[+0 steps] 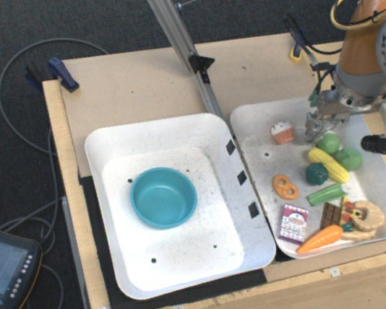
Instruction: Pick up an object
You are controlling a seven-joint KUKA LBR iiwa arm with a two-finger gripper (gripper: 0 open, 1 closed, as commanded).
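From my screen, the left bin [105, 157] holds one teal bowl [163, 197], upright near its middle. The right bin [247, 126] carries the pile: a pretzel [284, 186] and a pink-and-white packet [293, 223] whose print is too small for me to read, a cupcake [282, 132] toward the back, a carrot [320, 239] at the front rim, then a corn cob [328, 165] and a green ball [329, 143]. The gripper [318, 124] hangs over the back of this bin, just above the green ball; I cannot tell how it is set.

Toys [330, 186] crowding right bin [251, 129]
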